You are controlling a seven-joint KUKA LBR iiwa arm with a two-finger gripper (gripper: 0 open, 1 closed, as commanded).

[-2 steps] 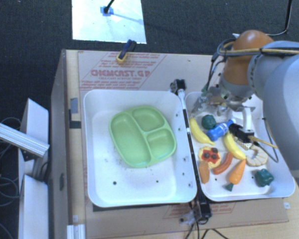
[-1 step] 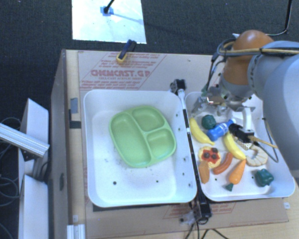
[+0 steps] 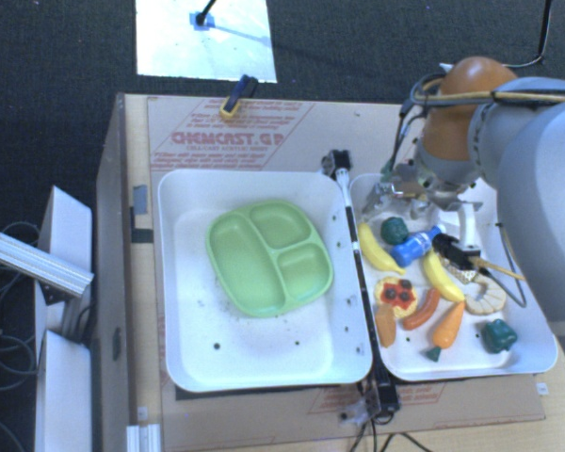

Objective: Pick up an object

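Seemingly gripper (image 3: 402, 196) above right bin (image 3: 537, 351).

Bench top covered by a brown cardboard sheet (image 3: 264, 130) with red printed lettering. Resting directly on it: two shallow white plastic bins, the left bin (image 3: 193, 347) and the right bin (image 3: 537, 347), side by side with rims touching; a small yellow-and-black clip-like object (image 3: 236, 98) near the far edge.

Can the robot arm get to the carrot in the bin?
Probably yes. The carrot lies on top near the front of the right bin, with nothing covering it, and the arm is already over that bin. The hot dog crowds it.
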